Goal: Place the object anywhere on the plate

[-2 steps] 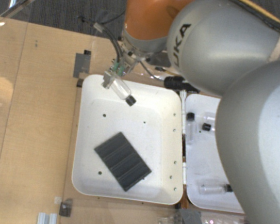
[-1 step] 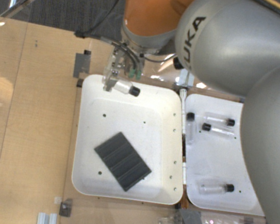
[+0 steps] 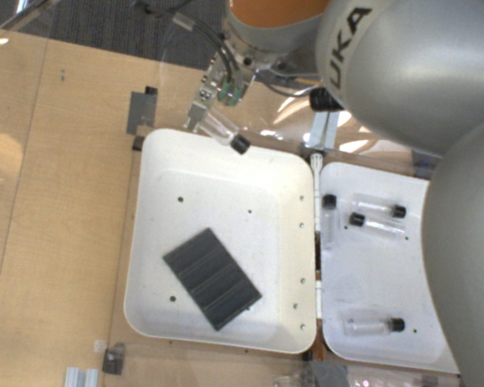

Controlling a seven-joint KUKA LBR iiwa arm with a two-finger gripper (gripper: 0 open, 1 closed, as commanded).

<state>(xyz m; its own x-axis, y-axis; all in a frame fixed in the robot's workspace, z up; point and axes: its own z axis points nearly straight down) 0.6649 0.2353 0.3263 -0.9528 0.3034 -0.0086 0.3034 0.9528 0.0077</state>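
A dark grey ribbed plate (image 3: 211, 278) lies flat in the left bin (image 3: 152, 220), towards its near side. My gripper (image 3: 204, 112) hangs over the far rim of that bin, near its left corner. It is shut on a clear tube (image 3: 217, 128) with a black cap (image 3: 239, 144). The tube lies slanted across the rim, with the cap pointing right and towards the bin. The tube is well apart from the plate, roughly a bin's length beyond it.
The right bin (image 3: 408, 348) holds several more clear tubes with black caps, such as one (image 3: 379, 207) near its far side and one (image 3: 374, 324) near the front. The grey arm covers the upper right. Metal brackets stand at the bin corners.
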